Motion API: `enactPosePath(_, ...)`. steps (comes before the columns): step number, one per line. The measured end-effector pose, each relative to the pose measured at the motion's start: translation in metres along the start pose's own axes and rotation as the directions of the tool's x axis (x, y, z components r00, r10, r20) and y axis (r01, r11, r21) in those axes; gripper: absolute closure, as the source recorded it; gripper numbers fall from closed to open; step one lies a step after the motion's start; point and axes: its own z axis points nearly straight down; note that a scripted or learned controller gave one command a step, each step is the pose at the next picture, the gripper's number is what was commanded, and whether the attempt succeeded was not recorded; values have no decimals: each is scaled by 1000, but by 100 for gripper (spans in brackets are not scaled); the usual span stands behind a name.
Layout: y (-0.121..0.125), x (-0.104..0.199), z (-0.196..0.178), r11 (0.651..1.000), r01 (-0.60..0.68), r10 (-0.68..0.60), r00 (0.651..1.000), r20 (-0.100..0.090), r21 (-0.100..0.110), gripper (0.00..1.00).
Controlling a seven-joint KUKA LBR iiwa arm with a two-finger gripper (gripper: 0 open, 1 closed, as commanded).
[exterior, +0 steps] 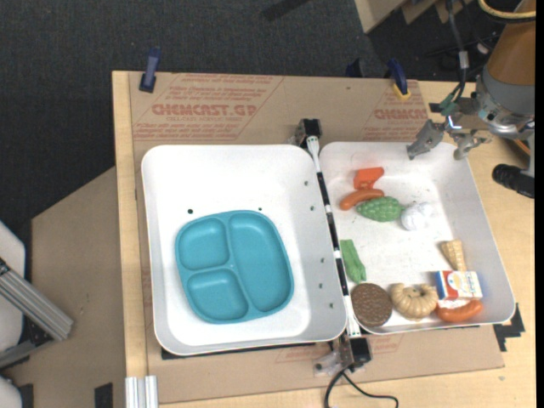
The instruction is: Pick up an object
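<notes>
My gripper (443, 145) hangs over the far edge of the right bin (476, 211), its two fingers spread open with nothing between them. Below it in that bin lie an orange block (368, 177), an orange sausage-shaped piece (359, 199), a green bumpy vegetable (379, 210) and a white ball (415, 218). Nearer the front are a green pod (352, 260), a cone (453, 253), a brown round cookie (371, 304), a beige shell-like pastry (414, 301), a small red, white and blue box (459, 284) and a red-orange piece (459, 312).
The left bin (170, 177) holds a teal divided plate (234, 264). Both bins rest on a cardboard sheet (212, 104) held by blue clamps (150, 70). A black divider rail (327, 219) runs between the bins. The arm (510, 66) enters at the upper right.
</notes>
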Motion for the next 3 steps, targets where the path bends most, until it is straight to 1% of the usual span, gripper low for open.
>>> enactPosePath(1, 11, 56, 56, 1000, 5, -5, 1000, -3, 6, 0)
enactPosePath(2, 10, 86, 119, 1000, 3, -3, 1000, -2, 7, 0)
enactPosePath(3, 12, 84, 103, 1000, 2, -2, 1000, 0, -2, 100)
